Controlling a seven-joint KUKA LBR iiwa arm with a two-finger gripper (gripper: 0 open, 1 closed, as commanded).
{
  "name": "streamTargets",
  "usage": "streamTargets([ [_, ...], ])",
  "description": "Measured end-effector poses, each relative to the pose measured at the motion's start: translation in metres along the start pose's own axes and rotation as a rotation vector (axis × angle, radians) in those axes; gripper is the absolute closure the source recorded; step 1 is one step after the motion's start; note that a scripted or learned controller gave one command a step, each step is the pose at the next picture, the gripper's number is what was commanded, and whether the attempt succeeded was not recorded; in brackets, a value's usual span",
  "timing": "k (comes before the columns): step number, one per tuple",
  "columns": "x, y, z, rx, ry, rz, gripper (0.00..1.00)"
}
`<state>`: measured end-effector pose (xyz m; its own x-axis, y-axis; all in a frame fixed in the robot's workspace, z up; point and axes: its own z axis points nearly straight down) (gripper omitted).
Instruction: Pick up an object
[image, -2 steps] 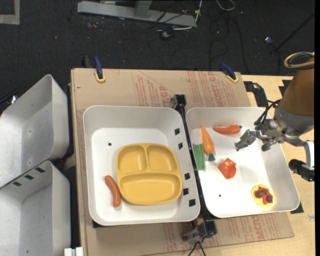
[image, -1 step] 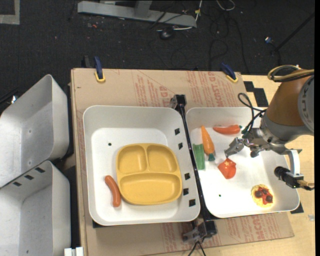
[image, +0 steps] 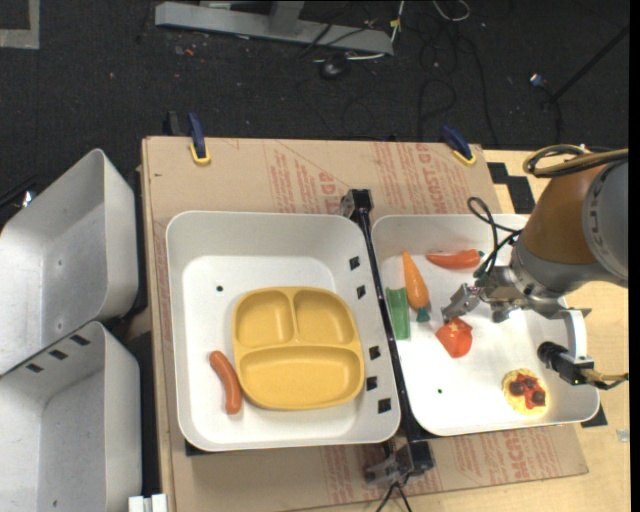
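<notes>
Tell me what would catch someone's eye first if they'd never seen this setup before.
Probably the yellow divided plate in the middle of the left bin, with a sausage lying just left of it. Next, the grey and orange arm reaching into the right bin, its hand just above a red tomato, beside a carrot and a red chili.

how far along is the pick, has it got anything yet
Nothing looks picked yet. The gripper sits low in the right bin, just above the red tomato, apparently lining up on it. Grasping and lifting remain; the carrot and chili lie untouched nearby.
</notes>
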<state>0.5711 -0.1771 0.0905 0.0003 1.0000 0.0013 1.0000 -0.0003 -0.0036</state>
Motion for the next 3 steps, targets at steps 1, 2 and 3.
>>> streamTargets([
  [1,0.0,0.001,-0.012,-0.004,-0.001,0.0,1.0],
  [2,-0.001,0.001,-0.055,-0.009,-0.003,-0.002,1.0],
  [3,-0.003,0.005,-0.098,-0.01,-0.004,-0.003,1.0],
])
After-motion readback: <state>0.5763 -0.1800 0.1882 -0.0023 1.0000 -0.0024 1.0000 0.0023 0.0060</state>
